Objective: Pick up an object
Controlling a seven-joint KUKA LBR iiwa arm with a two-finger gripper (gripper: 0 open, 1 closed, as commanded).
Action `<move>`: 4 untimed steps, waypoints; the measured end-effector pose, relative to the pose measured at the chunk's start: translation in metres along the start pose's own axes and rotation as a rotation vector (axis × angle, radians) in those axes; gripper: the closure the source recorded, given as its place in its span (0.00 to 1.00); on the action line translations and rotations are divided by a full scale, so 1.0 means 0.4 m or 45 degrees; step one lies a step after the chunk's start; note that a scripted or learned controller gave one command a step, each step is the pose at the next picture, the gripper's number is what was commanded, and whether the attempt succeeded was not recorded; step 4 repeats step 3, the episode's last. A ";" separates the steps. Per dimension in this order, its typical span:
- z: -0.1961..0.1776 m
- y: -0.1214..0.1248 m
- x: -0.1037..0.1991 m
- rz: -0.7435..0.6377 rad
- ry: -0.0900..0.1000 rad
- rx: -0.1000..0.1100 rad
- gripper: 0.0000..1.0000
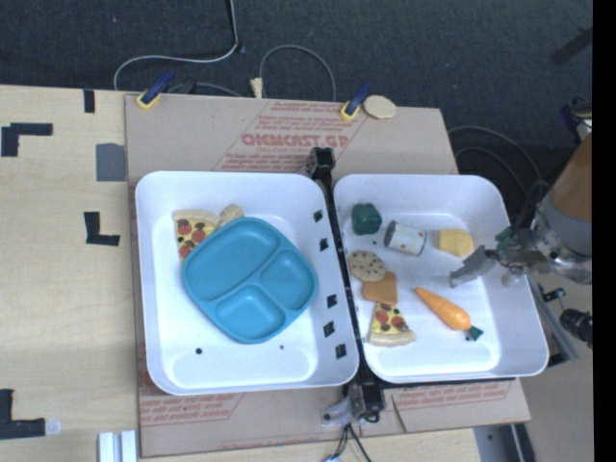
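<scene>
The orange toy carrot point(444, 308) with its small green tip lay just below and to the left of the pincer point(478, 265), on the floor of the shallow white right-hand bin point(515, 354), and by my reading it was the likeliest thing to be picked. The pincer hovered over the right side of that bin, reaching in from the right, one grey finger point(465, 270) poking out toward the left. How far the pincer was open I could not tell from this slant, and nothing showed between its fingers.

So the step in hand looked like the approach: nothing lifted yet. The next move, I judged, called for a short shift down-left, the fingers turned across the carrot's narrow body, then a straight descent.

Room was mixed. A pale yellow cheese-like wedge point(454, 242) sat just above-left of the pincer, with a small white-and-grey tin point(405, 238) beyond it and a dark green chunk point(366, 218) farther left. A round cookie point(366, 264), a brown toast piece point(380, 289) and a pizza slice point(390, 325) clustered well to the left by the dividing wall. The carrot lay apart from all of them, with bare floor below it, though the bin's right wall was close behind the pincer.
</scene>
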State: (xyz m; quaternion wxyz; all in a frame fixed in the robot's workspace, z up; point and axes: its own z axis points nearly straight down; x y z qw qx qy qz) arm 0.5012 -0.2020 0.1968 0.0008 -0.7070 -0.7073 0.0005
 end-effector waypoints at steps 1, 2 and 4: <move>0.281 -0.029 0.065 -0.002 0.001 0.004 0.00; 0.240 -0.025 0.059 0.000 -0.003 -0.003 1.00; 0.075 0.156 0.246 -0.011 -0.001 -0.011 1.00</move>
